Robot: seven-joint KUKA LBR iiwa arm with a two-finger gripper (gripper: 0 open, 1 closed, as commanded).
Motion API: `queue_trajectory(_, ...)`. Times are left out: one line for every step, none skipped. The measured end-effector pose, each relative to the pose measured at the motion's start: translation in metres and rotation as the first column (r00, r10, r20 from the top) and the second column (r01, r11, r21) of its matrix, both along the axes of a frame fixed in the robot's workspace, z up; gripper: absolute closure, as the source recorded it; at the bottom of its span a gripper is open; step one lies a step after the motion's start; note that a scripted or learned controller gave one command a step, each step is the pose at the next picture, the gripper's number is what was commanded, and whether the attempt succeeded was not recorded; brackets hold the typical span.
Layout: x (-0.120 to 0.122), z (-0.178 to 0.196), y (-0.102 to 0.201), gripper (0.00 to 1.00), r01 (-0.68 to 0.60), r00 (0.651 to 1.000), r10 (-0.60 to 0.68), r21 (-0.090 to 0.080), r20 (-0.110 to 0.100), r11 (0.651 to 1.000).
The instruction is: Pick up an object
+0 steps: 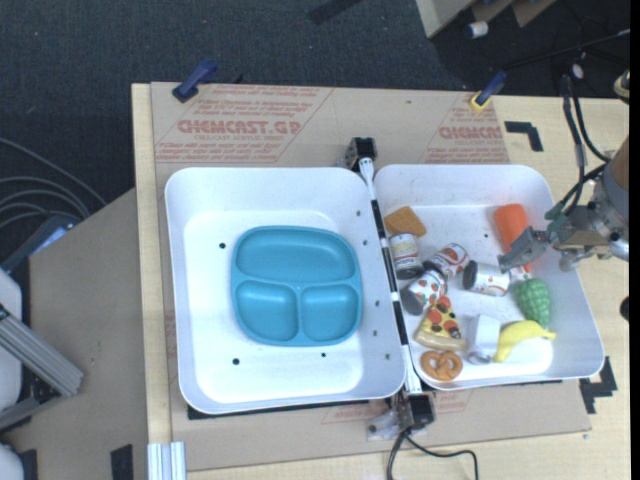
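From my seat, the tool sits over the right bin, near its right rim, coming in from the right. What it has in its grip I can't tell at this angle, so I won't call it holding anything.

The move turns on what lies right around the tool. The orange carrot-like piece is just up and to the left of it, long axis running roughly top to bottom of the bin. The green bumpy toy, like a bunch of grapes, is just below it. The small can lies on its side, down and to the left, close by. The yellow banana is further below, curved and smooth.

These look like hard, glossy plastic play foods; I'd judge the rounded ones prone to slip. The blue divided tray is well off to the left in the other bin.
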State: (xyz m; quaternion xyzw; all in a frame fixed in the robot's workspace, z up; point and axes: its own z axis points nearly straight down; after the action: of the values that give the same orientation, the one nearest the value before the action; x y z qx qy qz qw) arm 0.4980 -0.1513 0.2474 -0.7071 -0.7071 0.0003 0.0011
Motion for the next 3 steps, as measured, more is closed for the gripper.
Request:
queue_trajectory(0.051,-0.155,-0.031,0.00,0.001,1.000,-0.001,0.000,0.000,1.000)
queue_trajectory(0.121,-0.163,-0.013,0.00,-0.001,1.000,0.001,-0.001,0.003,1.000)
queue_trajectory(0.122,-0.152,-0.013,1.00,-0.002,1.000,0.002,-0.002,0.006,1.000)
